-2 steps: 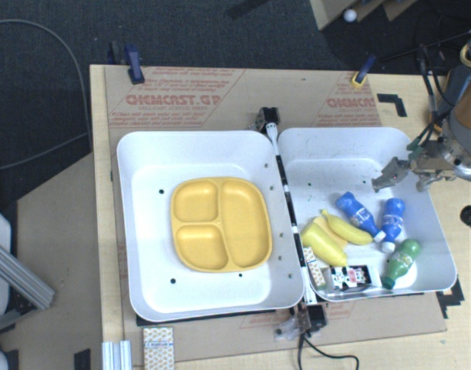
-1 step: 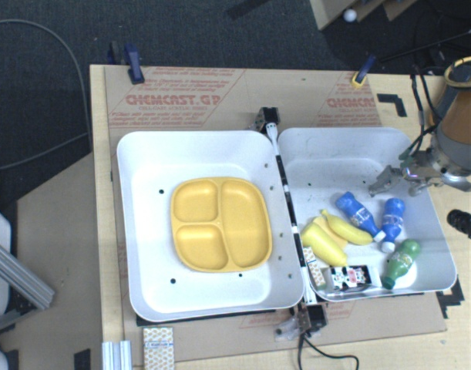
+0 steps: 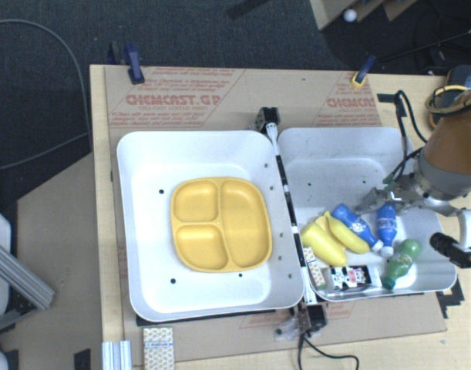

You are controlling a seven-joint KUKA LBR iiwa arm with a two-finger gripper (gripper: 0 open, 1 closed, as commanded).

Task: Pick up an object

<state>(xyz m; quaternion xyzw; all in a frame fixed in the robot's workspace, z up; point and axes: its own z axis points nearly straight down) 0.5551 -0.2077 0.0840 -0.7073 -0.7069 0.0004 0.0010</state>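
1. My gripper hangs in the right bin; I cannot tell its state.
2. The blue bottle lies just below it, beside bananas.

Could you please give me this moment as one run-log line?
arm: over right bin | gripper: above blue bottle, nothing visibly held | bananas, green bottle: in bin | yellow plate: left bin

Both white bins look like smooth moulded plastic with a soft sheen. The yellow divided plate is matt plastic. The counter wears a brown paper-like sheet printed in red, dull and flat. The bananas seem glossy plastic, as do the blue bottle and green bottle. The arm's orange band gleams smoothly.
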